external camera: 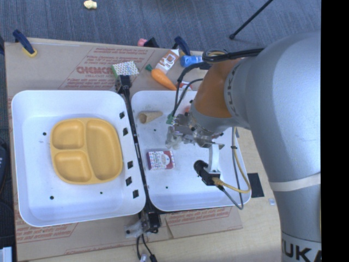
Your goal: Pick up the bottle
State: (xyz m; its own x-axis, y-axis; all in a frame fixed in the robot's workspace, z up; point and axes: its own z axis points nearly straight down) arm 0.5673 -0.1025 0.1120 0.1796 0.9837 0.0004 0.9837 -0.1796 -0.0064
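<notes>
In the right bin [163,201], a small red-and-white packet [160,160] lies nearest; just beyond it the hand [175,135] hangs low, its grip impossible to tell. Farther back, outside the bins on the tabletop [82,64], lies the bottle [166,62] beside a carrot [162,79].

This looks like a robot lab. A big grey robot arm [272,97] reaches over two white bins [32,201] on a cardboard-covered bench [71,64], held by blue clamps [24,43], with grey carpet [163,10] below.
</notes>
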